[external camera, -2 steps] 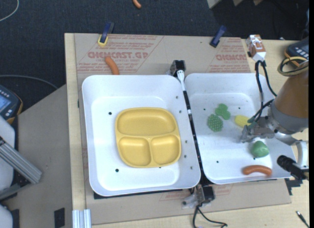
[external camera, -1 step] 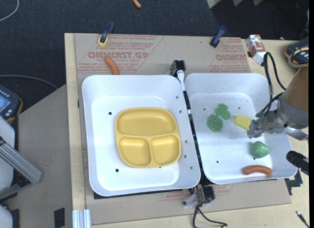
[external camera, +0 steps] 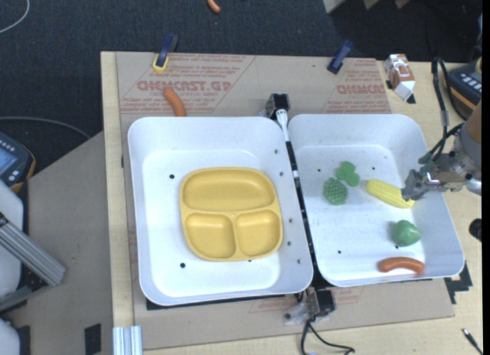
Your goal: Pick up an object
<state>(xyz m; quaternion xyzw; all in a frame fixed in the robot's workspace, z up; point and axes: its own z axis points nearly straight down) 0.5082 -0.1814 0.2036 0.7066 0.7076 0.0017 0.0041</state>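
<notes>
over the right bin point(external camera: 367, 128), gripper point(external camera: 417, 185) beside yellow corn point(external camera: 387, 192)

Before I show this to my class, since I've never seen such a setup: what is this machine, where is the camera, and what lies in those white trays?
One camera looks down at a slant on a bench with two shallow white bins. A robot arm reaches in from the right; its gripper sits at the right bin's far edge, next to a yellow toy corn cob. I cannot tell whether it grips the corn. That bin also has two green toy vegetables near its middle, another green piece and an orange sausage. The left bin holds a yellow divided plate. Another sausage lies on the board behind.
</notes>
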